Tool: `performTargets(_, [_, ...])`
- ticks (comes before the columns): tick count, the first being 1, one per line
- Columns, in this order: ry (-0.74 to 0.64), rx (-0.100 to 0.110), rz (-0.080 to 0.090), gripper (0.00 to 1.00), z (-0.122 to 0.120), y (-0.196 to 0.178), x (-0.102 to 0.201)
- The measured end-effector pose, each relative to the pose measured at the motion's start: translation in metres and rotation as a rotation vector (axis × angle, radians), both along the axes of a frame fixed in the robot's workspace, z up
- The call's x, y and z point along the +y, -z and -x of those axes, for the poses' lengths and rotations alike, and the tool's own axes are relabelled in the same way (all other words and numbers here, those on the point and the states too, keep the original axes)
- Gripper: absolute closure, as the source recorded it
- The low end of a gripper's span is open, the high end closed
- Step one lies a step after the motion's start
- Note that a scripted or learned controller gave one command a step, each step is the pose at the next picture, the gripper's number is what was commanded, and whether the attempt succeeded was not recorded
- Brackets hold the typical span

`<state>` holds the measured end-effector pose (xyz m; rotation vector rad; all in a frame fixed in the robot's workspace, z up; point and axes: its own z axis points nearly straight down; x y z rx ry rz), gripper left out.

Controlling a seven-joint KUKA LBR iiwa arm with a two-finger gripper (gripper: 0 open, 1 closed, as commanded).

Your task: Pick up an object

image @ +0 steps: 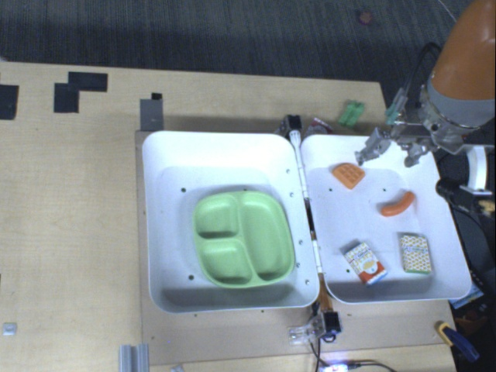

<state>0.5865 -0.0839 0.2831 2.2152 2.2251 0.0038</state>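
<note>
**Desk:** What sits nearest the camera?

**Photographer:** In the right-hand shallow white plastic bin (446,281), near edge: a small red-and-white printed carton (364,262), tilted, and just right of it a pale green patterned packet (415,253). They lie close together but apart.

**Desk:** And the left bin?

**Photographer:** The left white bin (167,208) holds a light green plastic plate with three compartments (242,237), resting flat near its middle.

**Desk:** Farther back?

**Photographer:** An orange-red toy sausage (397,204) lies mid-bin on the right; beyond it, toward the far left corner, a flat orange waffle-textured piece (349,176).

**Desk:** The arm?

**Photographer:** The grey two-finger gripper (391,150) hangs over the right bin's far edge, fingers spread and pinching nothing, near the waffle piece but not touching it. A small green object (351,114) lies on the wooden bench beyond the bins
</note>
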Motion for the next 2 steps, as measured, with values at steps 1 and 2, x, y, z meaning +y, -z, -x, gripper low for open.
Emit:
performTargets(1, [0.004,0.005,0.001,0.00,0.044,0.134,-0.058])
performTargets(2, [0.002,-0.004,0.002,0.00,0.039,0.196,-0.037])
